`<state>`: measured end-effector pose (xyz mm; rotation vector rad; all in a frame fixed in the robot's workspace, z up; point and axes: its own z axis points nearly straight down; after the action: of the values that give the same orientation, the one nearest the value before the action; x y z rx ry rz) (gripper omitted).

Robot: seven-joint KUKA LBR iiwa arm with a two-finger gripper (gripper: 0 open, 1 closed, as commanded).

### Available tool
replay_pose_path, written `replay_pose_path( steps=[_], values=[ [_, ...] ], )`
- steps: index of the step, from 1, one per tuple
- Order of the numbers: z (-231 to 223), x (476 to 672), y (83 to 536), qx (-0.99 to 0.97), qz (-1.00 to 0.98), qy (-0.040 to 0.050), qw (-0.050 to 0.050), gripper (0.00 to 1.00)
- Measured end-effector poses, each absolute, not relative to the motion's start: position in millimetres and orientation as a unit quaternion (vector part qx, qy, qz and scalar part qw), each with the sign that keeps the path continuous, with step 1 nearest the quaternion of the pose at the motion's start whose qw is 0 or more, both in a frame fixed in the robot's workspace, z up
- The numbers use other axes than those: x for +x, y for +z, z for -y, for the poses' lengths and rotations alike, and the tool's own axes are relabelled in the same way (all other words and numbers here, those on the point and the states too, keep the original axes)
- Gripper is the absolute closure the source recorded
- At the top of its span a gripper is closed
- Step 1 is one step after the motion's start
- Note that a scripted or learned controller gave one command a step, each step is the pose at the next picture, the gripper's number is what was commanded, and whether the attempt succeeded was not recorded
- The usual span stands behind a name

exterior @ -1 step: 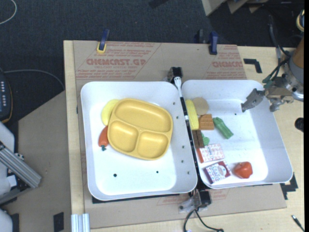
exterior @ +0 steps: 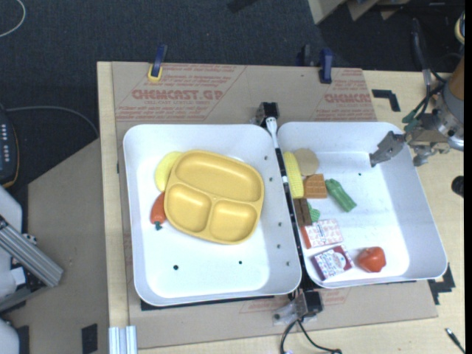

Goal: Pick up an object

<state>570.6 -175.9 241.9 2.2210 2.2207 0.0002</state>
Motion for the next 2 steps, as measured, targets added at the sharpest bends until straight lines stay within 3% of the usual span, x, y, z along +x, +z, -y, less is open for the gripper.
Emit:
replay_pose_path(
  steps=[2],
  values=[
    [177.6, 559.8, 137.4, 0.707, -0.707, -0.0012, -0.003, 0.00]
  ],
)
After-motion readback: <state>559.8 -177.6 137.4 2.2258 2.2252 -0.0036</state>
